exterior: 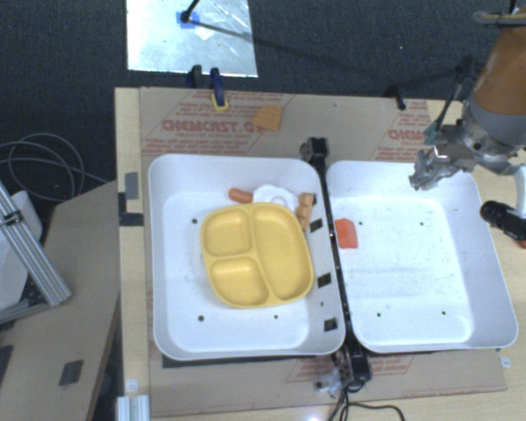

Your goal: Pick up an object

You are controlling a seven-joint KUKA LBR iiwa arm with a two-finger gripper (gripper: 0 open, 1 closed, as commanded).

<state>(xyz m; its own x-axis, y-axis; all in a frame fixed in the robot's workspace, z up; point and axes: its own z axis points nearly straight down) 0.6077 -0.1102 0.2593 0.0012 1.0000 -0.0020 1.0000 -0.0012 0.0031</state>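
Orange stands out in the right bin: a small block lies by that bin's left wall, near its far-left corner, long axis running roughly front to back. It is the one loose thing in that bin, and probably the easiest pick. The gripper hangs over the bin's far edge, right of the middle. Whether it is spread or pressed together cannot be told from this slanted view; nothing shows beneath it. From there the block lies to the left and a little toward the front, well apart, so the coming move would turn on a sideways reach toward the shared wall, with little room on the block's left side.

Across that wall, the left bin holds a yellow tray with three compartments at its centre. Beyond it, toward the far edge, sit an orange sausage, a white piece and a tan peg.

Both bins rest on cardboard on the table. A foil sheet lies on dark carpet behind.
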